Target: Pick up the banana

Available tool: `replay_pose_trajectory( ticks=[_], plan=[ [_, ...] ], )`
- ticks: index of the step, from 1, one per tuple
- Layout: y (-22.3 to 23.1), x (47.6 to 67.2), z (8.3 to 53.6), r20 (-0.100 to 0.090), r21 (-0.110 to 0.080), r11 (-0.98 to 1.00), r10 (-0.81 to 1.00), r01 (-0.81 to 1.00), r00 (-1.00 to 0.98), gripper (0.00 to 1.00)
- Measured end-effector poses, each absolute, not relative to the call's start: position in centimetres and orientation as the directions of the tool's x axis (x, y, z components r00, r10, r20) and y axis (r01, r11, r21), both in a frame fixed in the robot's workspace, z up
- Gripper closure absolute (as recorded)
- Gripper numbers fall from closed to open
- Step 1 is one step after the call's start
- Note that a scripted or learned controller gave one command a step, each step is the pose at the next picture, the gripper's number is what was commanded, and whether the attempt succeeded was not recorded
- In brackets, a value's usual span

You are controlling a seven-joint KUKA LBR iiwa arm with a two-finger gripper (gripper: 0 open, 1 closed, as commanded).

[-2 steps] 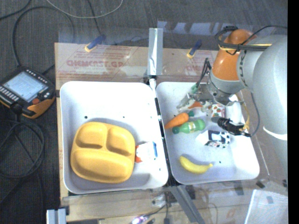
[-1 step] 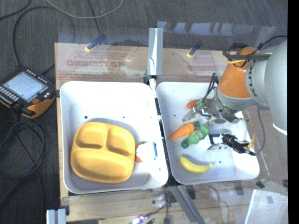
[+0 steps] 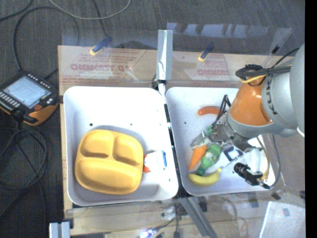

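A yellow banana (image 3: 205, 178) lies along the near wall of the right bin (image 3: 188, 103), with the lower end of a green bottle (image 3: 210, 156) touching it from behind. Just left of the bottle, an orange carrot (image 3: 196, 155) points toward the near edge, and a small blue-and-white card (image 3: 231, 153) sits to the bottle's right. In the left bin (image 3: 99, 105), a yellow compartment tray (image 3: 109, 161) takes up the near half, with a white carton (image 3: 156, 160) (blue and orange at its edges) against its right side. The arm (image 3: 252, 108) reaches in from the right, and its end effector (image 3: 215, 134) hangs over the far ends of the carrot and bottle, apart from the banana. Whether it is open or closed cannot be told, and no object can be seen in its grip. Farther back in the right bin rests a slim red-orange piece (image 3: 210, 110). Beyond the desk (image 3: 124, 66), on the dark floor at left, a teach pendant (image 3: 27, 94) lies among black cables (image 3: 20, 148).
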State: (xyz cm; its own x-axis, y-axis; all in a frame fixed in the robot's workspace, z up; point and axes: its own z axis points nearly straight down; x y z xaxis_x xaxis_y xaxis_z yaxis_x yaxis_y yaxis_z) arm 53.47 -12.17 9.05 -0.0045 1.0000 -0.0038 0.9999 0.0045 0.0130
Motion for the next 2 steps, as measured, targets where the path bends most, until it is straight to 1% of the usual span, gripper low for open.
replay_pose_trajectory(
  ticks=[1, 2],
  plan=[
    [-12.1, 53.6, 10.0, -0.003, 0.016, 0.005, 1.000, 1.000, -0.005, 1.00],
    [-17.0, 56.7, 18.1, -0.004, -0.001, -0.182, 0.983, 0.983, 0.182, 1.00]
  ],
)
